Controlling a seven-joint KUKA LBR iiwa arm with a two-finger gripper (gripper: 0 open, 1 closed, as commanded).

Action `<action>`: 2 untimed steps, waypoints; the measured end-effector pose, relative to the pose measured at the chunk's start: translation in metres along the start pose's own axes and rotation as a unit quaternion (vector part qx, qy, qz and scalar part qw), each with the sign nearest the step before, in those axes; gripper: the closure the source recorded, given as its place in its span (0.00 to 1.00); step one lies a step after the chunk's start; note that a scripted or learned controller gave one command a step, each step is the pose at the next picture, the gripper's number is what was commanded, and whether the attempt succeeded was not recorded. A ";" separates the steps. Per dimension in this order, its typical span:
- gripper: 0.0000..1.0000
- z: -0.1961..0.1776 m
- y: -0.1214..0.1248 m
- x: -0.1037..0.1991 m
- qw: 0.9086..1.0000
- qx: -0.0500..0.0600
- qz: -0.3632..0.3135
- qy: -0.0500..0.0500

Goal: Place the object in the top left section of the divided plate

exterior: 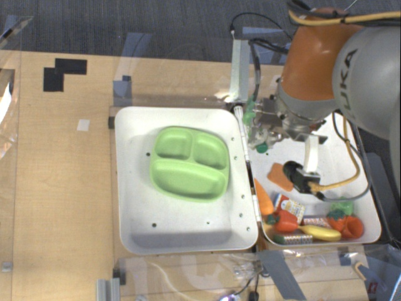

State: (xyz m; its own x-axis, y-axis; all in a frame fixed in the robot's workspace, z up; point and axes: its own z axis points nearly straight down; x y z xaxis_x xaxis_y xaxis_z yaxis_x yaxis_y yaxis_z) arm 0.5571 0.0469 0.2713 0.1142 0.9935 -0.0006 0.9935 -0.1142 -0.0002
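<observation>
Scanning from the left, we log bare wooden bench (56, 187), then the left bin (135, 231), a shallow white tray. Near its middle sits the green divided plate (189, 163), lying flat, with two small sections along its far side and one long section along its near side. The top left section (173, 143) holds nothing; it is the target.

Next comes the seam where the two bins meet, and just right of it, over the far left corner of the right bin (369, 231), hangs the gripper (262, 138). A small green thing (261, 147) shows at its tip, with more green at the wrist's left side. We cannot tell whether that thing is pinched or merely below the fingers, nor whether the jaws are wide or narrow; the view is too slanted and cluttered there.

Further right, the near end of the right bin holds a heap of toy food: a carrot (263, 197), a banana (321, 232), red and orange pieces.

Key relation: the target section lies left of the gripper, across the seam and slightly nearer us. We judge the coming move to be a mainly leftward carry, if the grasp is real.
</observation>
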 end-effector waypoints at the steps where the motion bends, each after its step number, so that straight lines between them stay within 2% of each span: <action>1: 1.00 -0.056 -0.001 0.034 0.999 0.000 0.050 0.000; 2: 1.00 -0.120 -0.058 0.015 0.993 -0.001 0.115 0.000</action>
State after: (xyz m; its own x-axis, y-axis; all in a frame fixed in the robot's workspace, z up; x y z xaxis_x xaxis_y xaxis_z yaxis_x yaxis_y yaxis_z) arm 0.5009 0.0684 0.3916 0.3383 0.9411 -0.0009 0.9411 -0.3383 0.0018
